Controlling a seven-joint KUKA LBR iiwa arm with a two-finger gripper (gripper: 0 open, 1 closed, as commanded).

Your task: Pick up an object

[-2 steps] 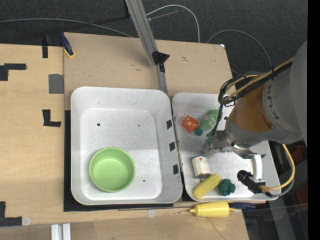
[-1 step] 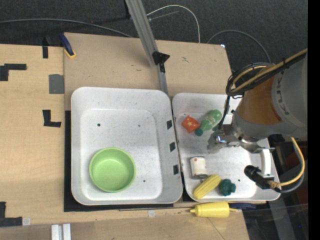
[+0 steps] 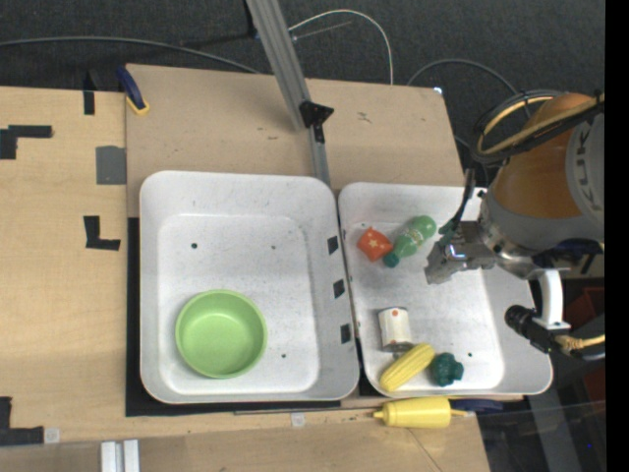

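In the right bin [image 3: 491, 303] lie a green bottle [image 3: 411, 238], a small orange-red piece [image 3: 372, 244], a white cylinder with a red mark [image 3: 395, 327], a yellow corn-like piece [image 3: 406, 367] and a dark green lump [image 3: 447, 368]. My gripper [image 3: 447, 261] hangs over the right bin's upper middle, just right of the green bottle. The arm's orange and grey body covers the bin's right side. Nothing shows between the fingers.
A light green bowl [image 3: 221, 333] sits in the left bin [image 3: 236, 214] at its lower left. A yellow object [image 3: 417, 413] lies on the bench just below the right bin. A grey metal pole [image 3: 285, 52] slants down to the bins' shared edge.
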